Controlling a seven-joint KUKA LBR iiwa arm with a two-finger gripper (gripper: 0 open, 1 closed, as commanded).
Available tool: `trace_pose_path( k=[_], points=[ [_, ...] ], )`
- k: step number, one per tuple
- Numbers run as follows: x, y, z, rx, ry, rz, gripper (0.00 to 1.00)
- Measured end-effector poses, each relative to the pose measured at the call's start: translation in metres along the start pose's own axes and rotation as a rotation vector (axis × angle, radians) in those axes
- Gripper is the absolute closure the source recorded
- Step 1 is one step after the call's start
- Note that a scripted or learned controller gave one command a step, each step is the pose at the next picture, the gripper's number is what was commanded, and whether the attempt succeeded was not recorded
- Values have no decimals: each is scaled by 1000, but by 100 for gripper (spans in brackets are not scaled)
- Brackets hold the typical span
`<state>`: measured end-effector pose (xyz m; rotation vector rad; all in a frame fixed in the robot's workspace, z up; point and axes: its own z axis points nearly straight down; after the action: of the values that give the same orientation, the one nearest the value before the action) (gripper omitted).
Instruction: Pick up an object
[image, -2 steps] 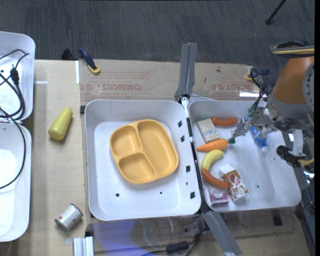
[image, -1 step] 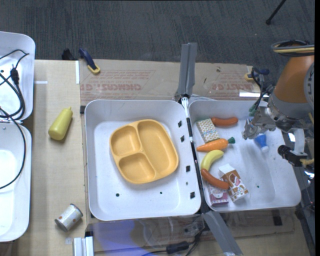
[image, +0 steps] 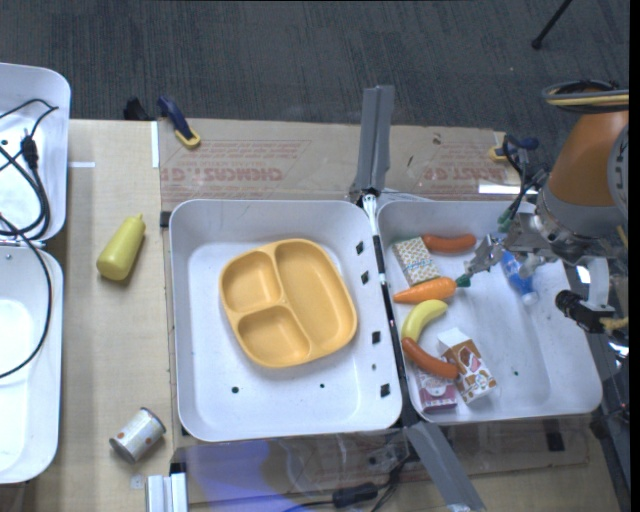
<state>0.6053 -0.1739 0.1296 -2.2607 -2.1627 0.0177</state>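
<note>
- I am watching the grey arm with the orange band reaching in over the right-hand shallow white bin (image: 560, 395); its gripper (image: 497, 256) is hanging low near the bin's upper middle. The view is too small for me to tell how the gripper is set, and I am seeing nothing held in it.
- The candidate things are all lying loose on the left half of that bin: a plastic orange carrot with a green tip (image: 428, 291), a yellow toy banana (image: 422, 319), two reddish toy sausages (image: 449, 242) (image: 430, 359), a small patterned box (image: 414, 260) and a red-and-white carton (image: 470, 369).
- I am judging the carrot the likely target, since its green end is lying just beside the gripper.
- The yellow three-compartment plastic plate (image: 288, 301) is sitting in the left-hand white bin (image: 200, 390), probably as a drop place.
- On the worktop (image: 120, 330), a yellow squeeze bottle (image: 121, 248) and a small tin can (image: 137, 434) are lying outside both bins, so I am treating them as out of play.
</note>
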Motion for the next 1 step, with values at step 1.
trace_pose_path(
  k=[1],
  points=[
    [13,37,40,-13,6,-75,0]
  ],
)
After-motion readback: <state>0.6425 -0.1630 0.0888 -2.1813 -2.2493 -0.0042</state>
